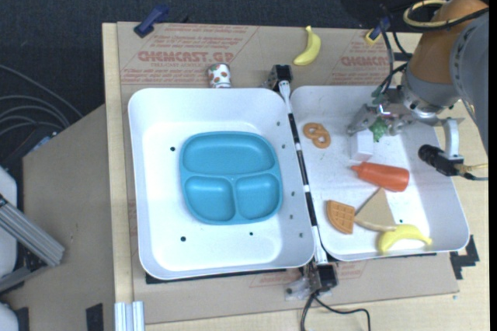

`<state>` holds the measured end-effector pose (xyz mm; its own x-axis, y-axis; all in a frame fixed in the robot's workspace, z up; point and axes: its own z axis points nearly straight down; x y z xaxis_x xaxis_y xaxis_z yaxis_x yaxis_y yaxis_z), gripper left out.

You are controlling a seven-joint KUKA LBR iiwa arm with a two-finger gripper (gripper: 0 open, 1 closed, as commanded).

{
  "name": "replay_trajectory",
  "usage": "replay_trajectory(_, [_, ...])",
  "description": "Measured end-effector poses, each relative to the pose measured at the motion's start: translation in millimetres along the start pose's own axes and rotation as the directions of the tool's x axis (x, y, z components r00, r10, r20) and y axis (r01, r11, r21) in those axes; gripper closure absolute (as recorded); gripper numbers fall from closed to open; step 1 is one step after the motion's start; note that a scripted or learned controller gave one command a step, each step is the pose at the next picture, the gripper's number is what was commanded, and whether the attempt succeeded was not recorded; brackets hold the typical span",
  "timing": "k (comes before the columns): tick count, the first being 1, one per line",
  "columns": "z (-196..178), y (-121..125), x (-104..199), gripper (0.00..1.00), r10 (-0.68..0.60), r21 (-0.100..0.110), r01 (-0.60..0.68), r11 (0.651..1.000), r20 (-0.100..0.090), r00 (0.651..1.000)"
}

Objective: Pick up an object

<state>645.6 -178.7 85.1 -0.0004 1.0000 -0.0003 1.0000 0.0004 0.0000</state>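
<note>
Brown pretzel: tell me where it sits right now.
The brown pretzel lies in the right white bin, near its left wall, up-left of the orange carrot.

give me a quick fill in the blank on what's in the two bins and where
1. The blue three-compartment plastic tray lies in the ____ white bin.
2. The brown pretzel lies in the ____ white bin.
3. The orange toy carrot lies between the pretzel and the yellow ____ at that bin's near edge.
4. A second yellow banana lies on the ____ board, outside both bins.

Missing words: left; right; banana; cardboard
</note>
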Motion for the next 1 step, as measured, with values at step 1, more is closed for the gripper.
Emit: replay_trajectory(1, [-12.7, 1.3, 0.1, 1.0, -0.002, -0.002, 0.002, 1.0, 0.001, 1.0])
